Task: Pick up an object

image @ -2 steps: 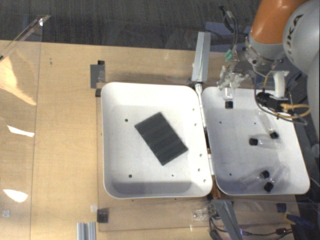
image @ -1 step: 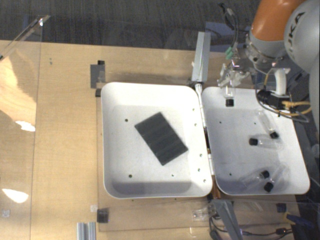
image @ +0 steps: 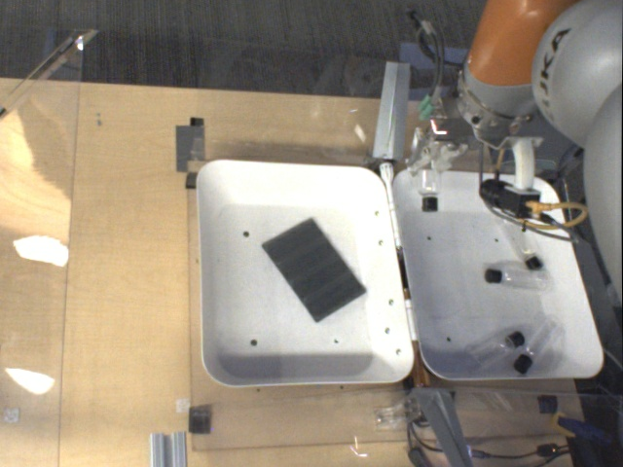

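Observation:
A dark grey flat rectangular pad lies at a slant in the middle of the left bin. The right bin holds several small clear items with black caps: one pair near its middle, another pair near the front right corner. A small black piece sits near the right bin's far left corner. My gripper hangs over that far left corner, just above the black piece and well apart from the pad. Nothing can be seen held in it.
The grey arm with its orange band fills the upper right, and cables droop over the right bin's far edge. A metal post stands behind the gap between the bins. Black clamps sit at the left bin's corners.

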`<act>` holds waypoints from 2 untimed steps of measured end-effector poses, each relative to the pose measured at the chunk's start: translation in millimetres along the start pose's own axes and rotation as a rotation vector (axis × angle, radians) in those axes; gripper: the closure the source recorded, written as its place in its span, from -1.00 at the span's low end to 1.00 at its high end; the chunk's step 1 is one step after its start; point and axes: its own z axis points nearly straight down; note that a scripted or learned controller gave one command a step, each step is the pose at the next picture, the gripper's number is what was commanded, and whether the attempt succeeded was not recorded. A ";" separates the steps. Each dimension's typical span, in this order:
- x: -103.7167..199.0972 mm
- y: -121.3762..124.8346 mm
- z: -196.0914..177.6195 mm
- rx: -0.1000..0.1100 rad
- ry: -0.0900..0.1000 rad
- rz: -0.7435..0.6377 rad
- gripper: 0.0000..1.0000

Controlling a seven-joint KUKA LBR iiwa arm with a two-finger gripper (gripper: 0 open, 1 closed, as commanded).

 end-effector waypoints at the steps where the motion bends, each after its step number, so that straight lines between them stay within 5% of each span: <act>1: 1.0 2.0 -8.3 -0.002 -0.002 -0.007 1.00; 2: 1.8 4.0 -16.7 -0.004 -0.003 -0.013 1.00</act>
